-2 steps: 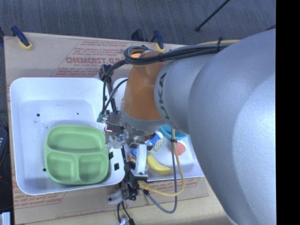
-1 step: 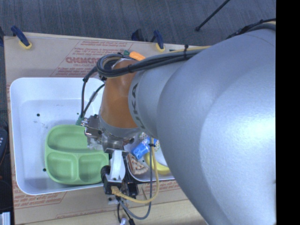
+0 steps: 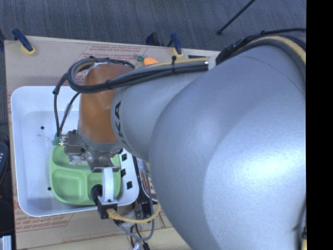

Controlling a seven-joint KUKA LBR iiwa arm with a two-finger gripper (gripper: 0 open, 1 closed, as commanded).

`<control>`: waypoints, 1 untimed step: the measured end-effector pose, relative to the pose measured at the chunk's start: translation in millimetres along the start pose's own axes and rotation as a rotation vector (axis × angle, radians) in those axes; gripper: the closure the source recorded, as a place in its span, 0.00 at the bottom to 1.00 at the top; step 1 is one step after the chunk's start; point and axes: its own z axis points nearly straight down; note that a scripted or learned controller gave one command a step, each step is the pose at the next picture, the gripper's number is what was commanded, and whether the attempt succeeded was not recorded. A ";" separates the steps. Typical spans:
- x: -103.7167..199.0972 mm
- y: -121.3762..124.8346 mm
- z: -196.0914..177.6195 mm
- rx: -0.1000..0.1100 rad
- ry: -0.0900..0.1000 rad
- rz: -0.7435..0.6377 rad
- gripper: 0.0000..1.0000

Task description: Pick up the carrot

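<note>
Arm (image 3: 223, 150): its grey body covers the right part of the bench (image 3: 47, 48) and the right wall of the left bin (image 3: 26, 139). Green tray (image 3: 67, 186), at the bin's near right corner: the far and right portions lie under the wrist. Carrot (image 3: 150, 61), at the bench's far edge: only a small orange patch shows above the cable bundle (image 3: 156, 72); its length and lie cannot be told. Dark object (image 3: 2, 160): cut off by the left picture edge, unidentifiable.
</note>
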 end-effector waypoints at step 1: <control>0.0 -0.3 -7.3 0.011 -0.005 -0.009 1.00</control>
